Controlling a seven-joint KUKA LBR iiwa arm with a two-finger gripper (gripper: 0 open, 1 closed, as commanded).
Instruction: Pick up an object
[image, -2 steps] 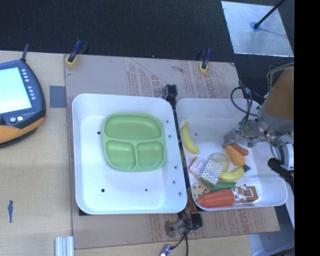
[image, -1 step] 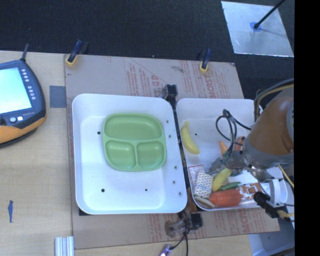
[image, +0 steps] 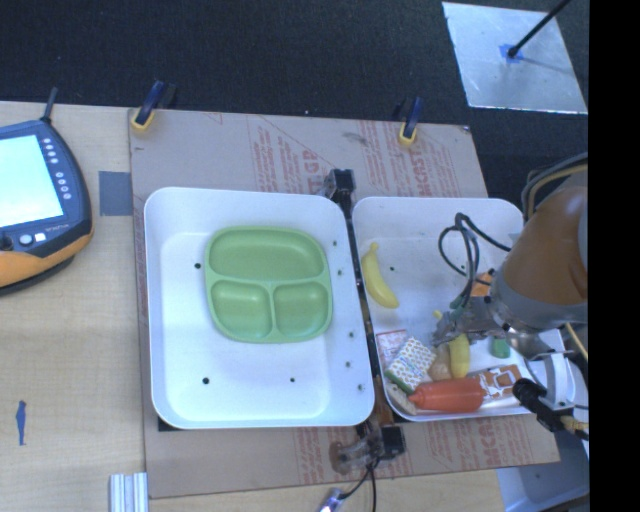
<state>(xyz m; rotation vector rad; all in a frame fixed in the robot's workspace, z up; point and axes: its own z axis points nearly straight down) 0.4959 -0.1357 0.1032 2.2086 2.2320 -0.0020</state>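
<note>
Though red print marks the cardboard sheet (image: 300, 150), no word reads clearly.

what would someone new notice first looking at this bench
The pale green divided plate lies alone in the middle of the left bin, the largest patch of colour in view. In the right bin a yellow banana lies near the left wall, and a red sausage-like toy lies along the near edge. The grey arm with its orange band hangs over that bin's right side.
</note>
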